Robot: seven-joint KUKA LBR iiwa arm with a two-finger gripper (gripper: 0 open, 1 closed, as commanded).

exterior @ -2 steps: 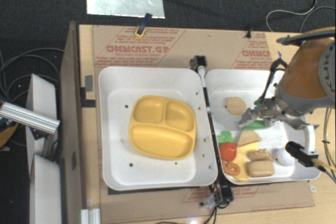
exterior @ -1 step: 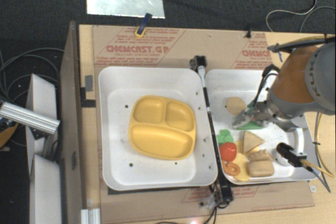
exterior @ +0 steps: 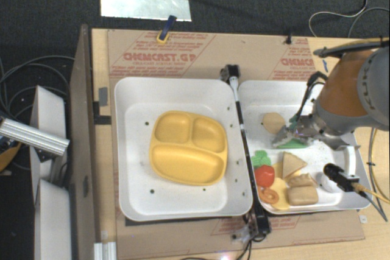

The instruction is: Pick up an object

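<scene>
A cardboard-topped bench (exterior: 183,55) carries two shallow white bins. The left bin (exterior: 131,131) holds a yellow divided plastic tray (exterior: 186,148). In the right bin (exterior: 292,85) the gripper (exterior: 291,134) hangs low near the middle, over a green plastic piece (exterior: 297,143) beside a tan rounded toy (exterior: 273,122); its grip cannot be made out. The reach step seems underway; next comes a close and a straight lift. Toy foods crowd the near edge, and the far corner offers room.

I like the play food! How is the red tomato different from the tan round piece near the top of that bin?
The red tomato is bright red, while the tan round piece is pale beige. The tomato lies in the crowded front part of the right bin, touching the green leaf; the tan piece lies farther back, nearer the gripper. Both are small, rounded and in the same bin.
</scene>
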